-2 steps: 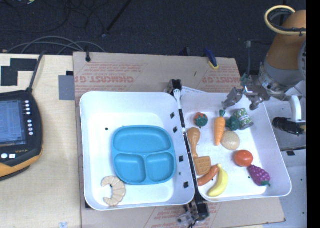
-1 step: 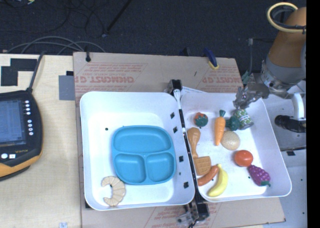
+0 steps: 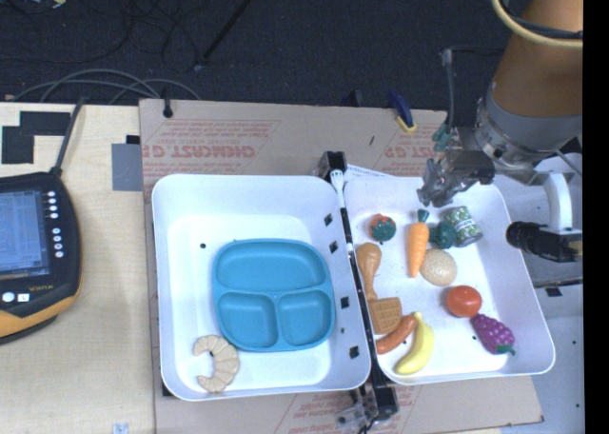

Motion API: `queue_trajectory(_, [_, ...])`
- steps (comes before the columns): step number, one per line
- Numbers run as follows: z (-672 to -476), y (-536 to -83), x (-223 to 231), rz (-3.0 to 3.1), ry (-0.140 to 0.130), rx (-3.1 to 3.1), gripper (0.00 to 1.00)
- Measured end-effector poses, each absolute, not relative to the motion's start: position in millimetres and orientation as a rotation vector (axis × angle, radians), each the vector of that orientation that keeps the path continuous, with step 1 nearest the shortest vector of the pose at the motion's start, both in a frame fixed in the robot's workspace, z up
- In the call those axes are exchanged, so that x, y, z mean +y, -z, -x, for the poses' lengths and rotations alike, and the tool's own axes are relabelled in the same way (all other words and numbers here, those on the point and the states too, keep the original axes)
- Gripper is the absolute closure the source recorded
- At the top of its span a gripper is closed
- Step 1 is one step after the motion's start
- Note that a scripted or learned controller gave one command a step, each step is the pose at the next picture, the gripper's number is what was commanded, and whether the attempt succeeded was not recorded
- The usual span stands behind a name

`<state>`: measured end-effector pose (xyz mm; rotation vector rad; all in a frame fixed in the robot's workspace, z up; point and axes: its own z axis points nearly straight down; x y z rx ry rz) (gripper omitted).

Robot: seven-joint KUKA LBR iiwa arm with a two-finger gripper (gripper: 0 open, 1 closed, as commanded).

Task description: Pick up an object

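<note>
My gripper (image 3: 443,183) hangs over the far part of the right bin (image 3: 529,282), just above the top of an orange carrot (image 3: 418,247). A green and white toy (image 3: 458,227) lies directly below it to the right. Nothing shows in its grasp. Other toy foods in that bin are a small red and green fruit (image 3: 383,227), a beige egg-like piece (image 3: 439,267), a red tomato (image 3: 462,301), purple grapes (image 3: 493,333), a banana (image 3: 415,350), a sausage (image 3: 397,332), a waffle (image 3: 384,312) and a tan drumstick shape (image 3: 367,260).
The left bin (image 3: 181,232) holds a blue divided plate (image 3: 274,292) and a croissant (image 3: 217,363) near its front corner. A black divider (image 3: 348,261) joins the bins. A control pendant (image 3: 33,246) lies on the bench at far left.
</note>
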<state>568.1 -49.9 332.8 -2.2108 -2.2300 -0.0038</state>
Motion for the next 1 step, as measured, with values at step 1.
queue_trajectory(1, [-536.6, -406.0, 27.3, 2.212, 0.008, -2.233, 1.00])
